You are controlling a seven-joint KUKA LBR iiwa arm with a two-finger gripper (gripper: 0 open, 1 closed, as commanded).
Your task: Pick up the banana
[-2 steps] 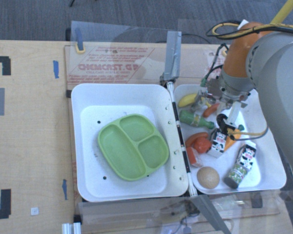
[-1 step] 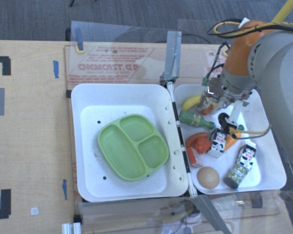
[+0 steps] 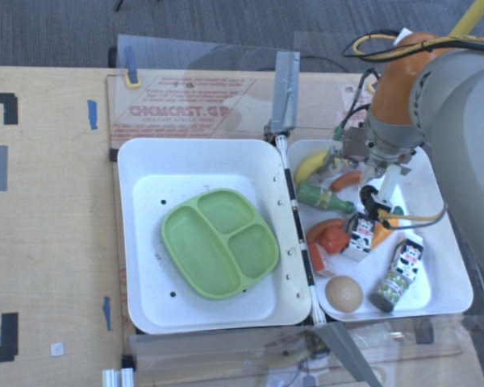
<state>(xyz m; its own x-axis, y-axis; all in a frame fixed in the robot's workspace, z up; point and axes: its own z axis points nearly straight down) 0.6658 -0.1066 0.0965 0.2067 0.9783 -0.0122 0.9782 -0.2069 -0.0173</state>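
The yellow banana [image 3: 310,166] lies at the back left corner of the right bin [image 3: 450,295], close to the wall shared with the left bin. My gripper [image 3: 357,163] hangs low over the back of the right bin, just to the right of the banana and above a small orange carrot-like piece [image 3: 346,181]. The wrist body with its orange band [image 3: 397,91] covers the gripper from above. Nothing can be seen held in it.
Packed around the banana in the right bin are a green bottle [image 3: 323,198], a red item [image 3: 331,237], a small milk carton [image 3: 360,236], a tan ball [image 3: 344,293] and a cow-print bottle [image 3: 398,274]. The left bin [image 3: 145,176] holds a green divided plate [image 3: 220,243].
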